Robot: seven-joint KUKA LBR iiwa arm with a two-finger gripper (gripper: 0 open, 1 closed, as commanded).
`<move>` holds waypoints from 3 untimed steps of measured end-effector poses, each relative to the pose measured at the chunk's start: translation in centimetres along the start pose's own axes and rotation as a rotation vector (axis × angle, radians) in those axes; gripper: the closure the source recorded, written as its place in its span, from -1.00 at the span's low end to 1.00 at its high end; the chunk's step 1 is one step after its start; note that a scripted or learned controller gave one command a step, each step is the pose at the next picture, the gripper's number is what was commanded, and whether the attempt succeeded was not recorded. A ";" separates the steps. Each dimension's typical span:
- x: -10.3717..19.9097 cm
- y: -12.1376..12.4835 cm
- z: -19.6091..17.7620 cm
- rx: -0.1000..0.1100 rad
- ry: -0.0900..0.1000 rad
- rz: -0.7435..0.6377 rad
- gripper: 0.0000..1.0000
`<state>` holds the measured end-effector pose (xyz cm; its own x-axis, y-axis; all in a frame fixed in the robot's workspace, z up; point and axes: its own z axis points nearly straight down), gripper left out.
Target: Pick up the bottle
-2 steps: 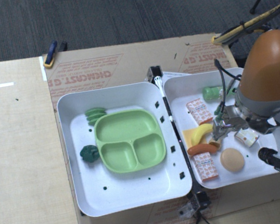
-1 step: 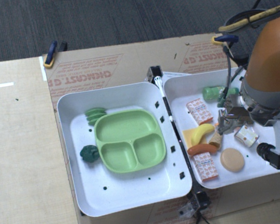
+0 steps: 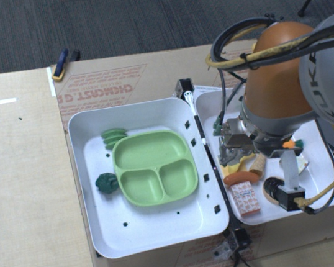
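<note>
My gripper (image 3: 231,149) hangs low over the left part of the right bin (image 3: 328,198), under the grey arm with its orange band (image 3: 282,67). Right below it lies a cluster of small things: a yellow piece (image 3: 233,167), a tan cork-like piece (image 3: 257,163), an orange-red sausage shape (image 3: 241,178) and a red and white carton (image 3: 246,199). The gripper's metal tip sits just above the yellow piece. The arm hides much of this bin's floor.
The left bin (image 3: 106,227) holds a green divided plate (image 3: 156,166), a dark green lump (image 3: 106,182) on the plate's left and a light green piece (image 3: 114,136) at its upper left. A blue marker (image 3: 60,64) lies on the cardboard behind the bins.
</note>
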<state>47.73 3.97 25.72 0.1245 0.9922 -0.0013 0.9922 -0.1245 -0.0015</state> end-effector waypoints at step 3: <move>18.8 -2.4 4.8 0.000 -0.001 -0.087 1.00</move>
